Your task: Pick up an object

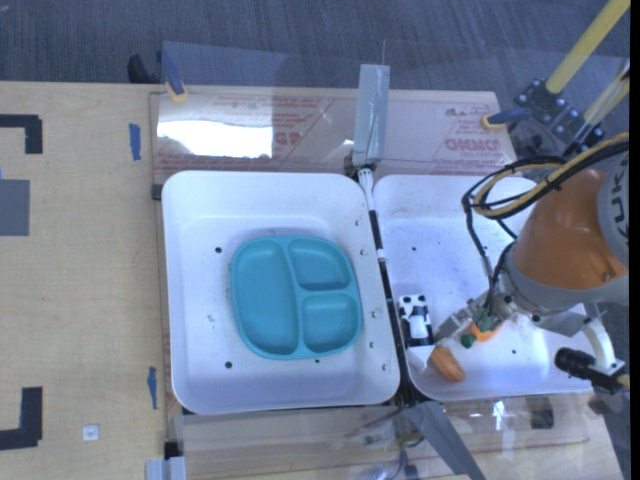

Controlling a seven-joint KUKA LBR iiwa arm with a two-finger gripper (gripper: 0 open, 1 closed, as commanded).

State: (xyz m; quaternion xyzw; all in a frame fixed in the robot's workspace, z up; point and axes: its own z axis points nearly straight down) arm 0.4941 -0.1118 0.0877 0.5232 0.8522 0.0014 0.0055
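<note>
Camera view, looking down on the bench: the arm (565,233) reaches in from three o'clock and hangs low over the right bin (440,218). The gripper (478,326) is down near the bin's floor, and I cannot tell how it is set. Right at it sits a small orange-and-green piece (482,332), maybe a toy carrot. At seven o'clock from it lies an orange lump (447,365), and at nine o'clock a little black-and-white toy (414,318) hugs the bin's wall. In the left bin (190,268) a teal divided plate (296,294) lies flat. The risk, I'd say: three small things crowd one corner, so a lift could knock a neighbour or come up with nothing, or the wall could block the gripper.
</note>
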